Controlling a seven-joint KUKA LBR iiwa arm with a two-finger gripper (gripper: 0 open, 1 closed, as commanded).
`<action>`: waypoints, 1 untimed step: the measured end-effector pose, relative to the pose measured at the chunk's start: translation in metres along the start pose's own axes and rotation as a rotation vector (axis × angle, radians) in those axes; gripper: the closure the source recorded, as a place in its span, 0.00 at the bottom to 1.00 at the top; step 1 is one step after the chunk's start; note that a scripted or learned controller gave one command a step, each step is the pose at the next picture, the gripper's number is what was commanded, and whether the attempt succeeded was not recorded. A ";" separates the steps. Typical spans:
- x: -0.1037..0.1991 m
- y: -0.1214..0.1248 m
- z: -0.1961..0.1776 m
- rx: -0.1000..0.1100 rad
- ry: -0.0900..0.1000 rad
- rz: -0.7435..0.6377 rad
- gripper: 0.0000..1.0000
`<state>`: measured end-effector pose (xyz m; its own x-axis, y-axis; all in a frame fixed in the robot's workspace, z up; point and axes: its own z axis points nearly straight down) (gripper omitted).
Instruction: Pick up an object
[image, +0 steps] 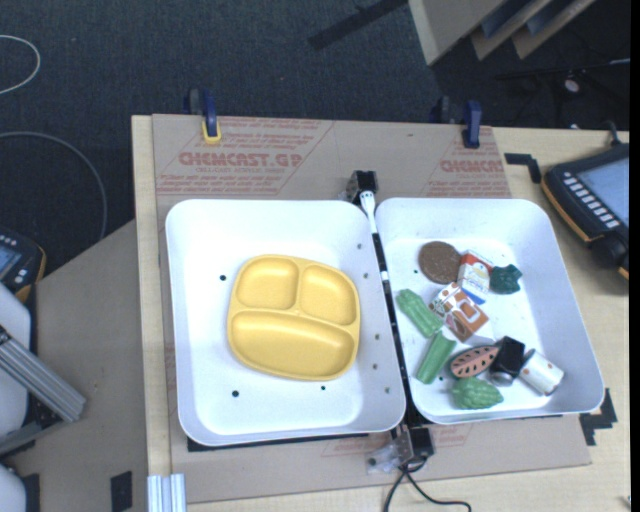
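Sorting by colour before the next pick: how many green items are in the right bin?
4: two green sticks along the left side, a leafy piece at the near edge, and a dark green piece on the far right. More may be hidden.

Yellow tray (293, 317) in left bin (190, 300); small items fill right bin (560, 290).

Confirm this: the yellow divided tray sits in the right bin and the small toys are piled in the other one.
Not quite. The camera view shows the yellow divided tray in the left bin; the small toys are piled in the right bin.
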<state>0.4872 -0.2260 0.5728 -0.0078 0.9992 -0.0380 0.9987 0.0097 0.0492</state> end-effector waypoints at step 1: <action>0.000 0.001 -0.011 -0.005 -0.004 -0.001 1.00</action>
